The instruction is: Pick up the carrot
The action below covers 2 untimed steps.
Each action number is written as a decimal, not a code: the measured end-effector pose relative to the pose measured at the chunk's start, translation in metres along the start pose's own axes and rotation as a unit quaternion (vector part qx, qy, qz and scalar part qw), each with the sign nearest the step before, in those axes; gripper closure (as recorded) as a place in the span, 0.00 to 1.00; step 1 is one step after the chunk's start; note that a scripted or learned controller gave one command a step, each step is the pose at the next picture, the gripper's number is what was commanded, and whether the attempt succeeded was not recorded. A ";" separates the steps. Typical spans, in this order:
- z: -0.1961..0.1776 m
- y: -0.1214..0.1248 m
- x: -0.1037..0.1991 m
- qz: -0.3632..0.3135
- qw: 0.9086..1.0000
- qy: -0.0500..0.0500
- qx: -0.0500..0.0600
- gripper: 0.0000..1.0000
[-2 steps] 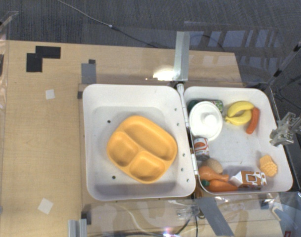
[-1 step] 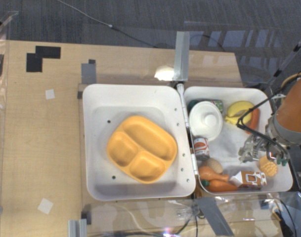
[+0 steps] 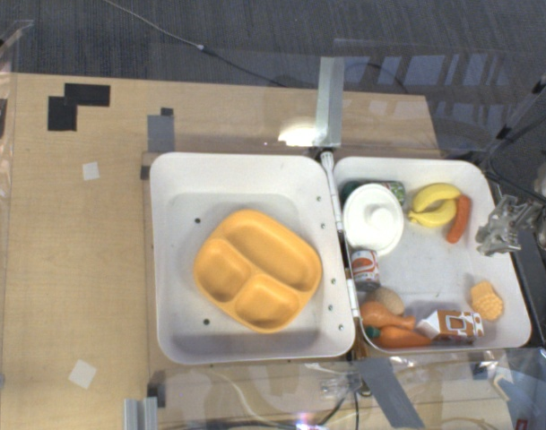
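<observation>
Carrot (image 3: 403,336), as I read it, is the orange tapered piece lying flat at about 7 o'clock in the right bin (image 3: 434,280), close to the bin's near wall. It is packed in tightly. A tan drumstick-like piece (image 3: 381,313) lies against it at its 11 o'clock, and a small carton (image 3: 457,325) sits just beside its tip at 2 o'clock.

My gripper (image 3: 500,228) sits over the bin's rim at 3 o'clock, well apart from the carrot. It is too small and blurred for me to tell whether it is released or clenched. I see nothing held in it.

My first worry is picking the wrong thing. A red-orange sausage-like piece (image 3: 458,219) lies beside the banana (image 3: 434,204) at 1 o'clock, much nearer to my gripper and similar in colour. A program working from colour could go there instead.

My second worry is the crowding. If I come down on the carrot slightly off, I could land on the drumstick or the carton, push them aside, or clamp two things at once.

The wall is the third. With the carrot so close to the near side and the left corner, I may knock the rim or have too little room on that side. The carrot is also smooth and tapers, so a grip near its thin end may squeeze it out as I lift.
</observation>
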State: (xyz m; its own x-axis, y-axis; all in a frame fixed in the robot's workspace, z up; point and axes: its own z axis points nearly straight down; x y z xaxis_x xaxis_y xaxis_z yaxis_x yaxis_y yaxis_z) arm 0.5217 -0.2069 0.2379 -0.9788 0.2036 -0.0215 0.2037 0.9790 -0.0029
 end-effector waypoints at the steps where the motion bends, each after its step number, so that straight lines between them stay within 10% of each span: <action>1: 0.108 0.020 0.042 -0.011 1.000 0.010 -0.002 1.00; 2: 0.137 0.023 0.001 0.083 0.997 0.007 -0.001 1.00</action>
State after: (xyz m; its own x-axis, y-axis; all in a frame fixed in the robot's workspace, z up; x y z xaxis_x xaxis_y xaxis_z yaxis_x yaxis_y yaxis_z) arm 0.5281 -0.1847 0.1004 -0.9318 0.3628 -0.0082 0.3628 0.9319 0.0017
